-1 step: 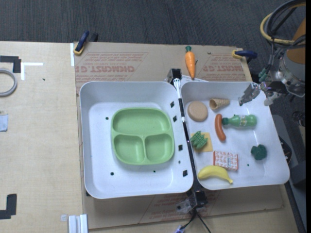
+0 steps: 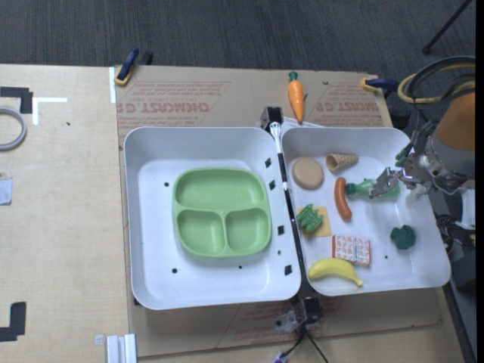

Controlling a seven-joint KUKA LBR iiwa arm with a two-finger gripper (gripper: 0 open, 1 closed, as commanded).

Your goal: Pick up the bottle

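The green bottle (image 2: 372, 190) lies on its side in the right bin (image 2: 423, 272), just right of the red sausage (image 2: 342, 199). My gripper (image 2: 391, 178) comes in from the right and sits low over the bottle's right end, touching or nearly touching it. The gripper's metal tip hides part of that end of the bottle. The orange band of the arm (image 2: 460, 123) shows at the right edge, above the bin's right wall.
The right bin also holds a round bun (image 2: 308, 173), a cone (image 2: 341, 160), lettuce on cheese (image 2: 311, 219), a cracker pack (image 2: 352, 249), a banana (image 2: 335, 271) and broccoli (image 2: 403, 237). A green divided plate (image 2: 222, 212) lies in the left bin (image 2: 144, 225). A toy carrot (image 2: 295, 95) rests behind the bins.
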